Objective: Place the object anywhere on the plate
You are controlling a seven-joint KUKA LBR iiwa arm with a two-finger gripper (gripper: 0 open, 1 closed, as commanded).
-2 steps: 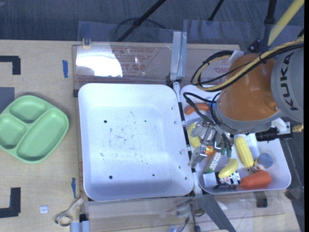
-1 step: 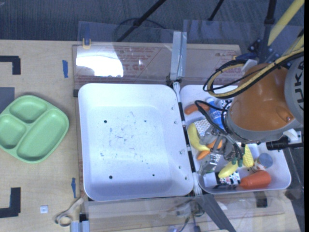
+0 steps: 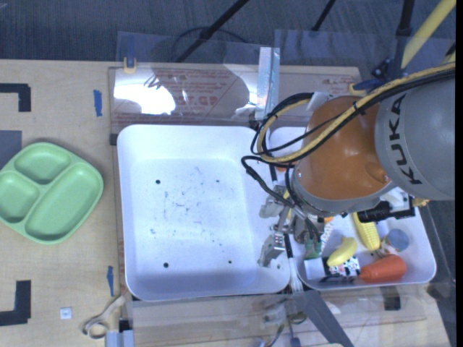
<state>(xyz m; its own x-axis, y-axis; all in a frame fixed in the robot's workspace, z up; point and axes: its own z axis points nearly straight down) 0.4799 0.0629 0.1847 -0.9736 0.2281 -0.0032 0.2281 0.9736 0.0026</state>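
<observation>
Altogether two bins [image 3: 188, 139], one plate [image 3: 49, 191]

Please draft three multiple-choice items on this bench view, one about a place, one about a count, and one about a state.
1. Where does the green plate lie?
A. on the bench left of both bins
B. inside the right bin
C. under the arm

2. How many compartments does the plate have?
A. two
B. three
C. five

3. Where do the orange carrot and the yellow corn cob lie at this moment?
A. on the plate
B. in the left bin
C. in the right bin

Answers:
1 A: the plate sits on the wooden bench beside the left bin, outside its rim.
2 B: two small sections and one long one are visible.
3 C: both rest in the right bin under the arm, near the gripper.
</observation>
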